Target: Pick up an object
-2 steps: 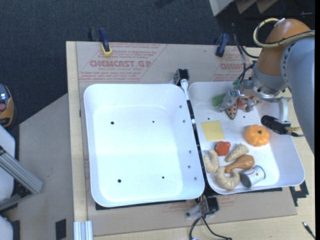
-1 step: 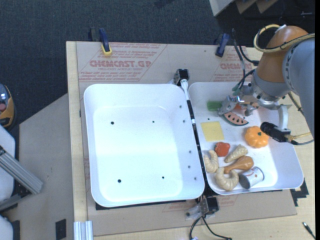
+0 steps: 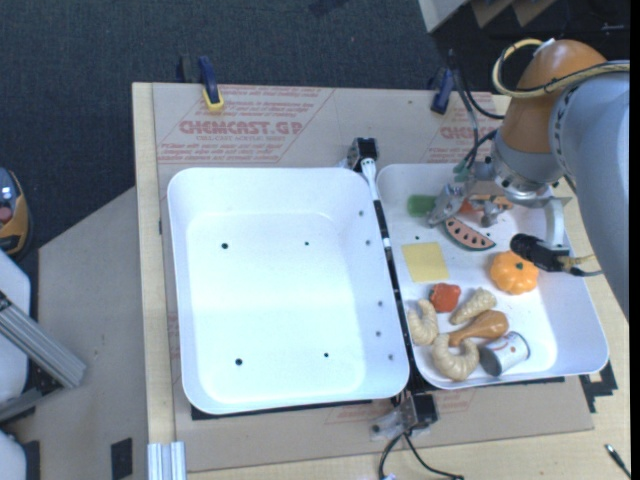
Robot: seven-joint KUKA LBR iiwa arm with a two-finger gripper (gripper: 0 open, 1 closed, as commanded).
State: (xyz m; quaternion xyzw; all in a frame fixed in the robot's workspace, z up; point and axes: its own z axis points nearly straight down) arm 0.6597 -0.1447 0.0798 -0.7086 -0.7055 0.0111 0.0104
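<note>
Small grey-and-white can, cylindrical, lying on its side at the near edge of the right bin, a shallow, glossy white plastic tray with rounded corners.

Pale, lumpy peanut-shaped piece, just left of the can.

Tan drumstick, smooth, lying beside the can and the peanut-shaped piece.

Two further knobbly beige pieces, close to the drumstick, one by the bin's left wall.

Small red rounded item, between the beige pieces.

Flat yellow square, matte, near the left wall.

Orange pumpkin, ribbed and round, toward the right side.

Watermelon slice, curved wedge, red with dark seeds, mid-bin toward the far edge.

Green item, small, near the far left corner; shape unclear.

Pincer, metal, over the far part of the right bin, just beyond the watermelon slice; whether released or clenched cannot be told.

Left bin, same white tray, wall to wall with the right one.

Surface, pale brown sheet with red print.
</note>
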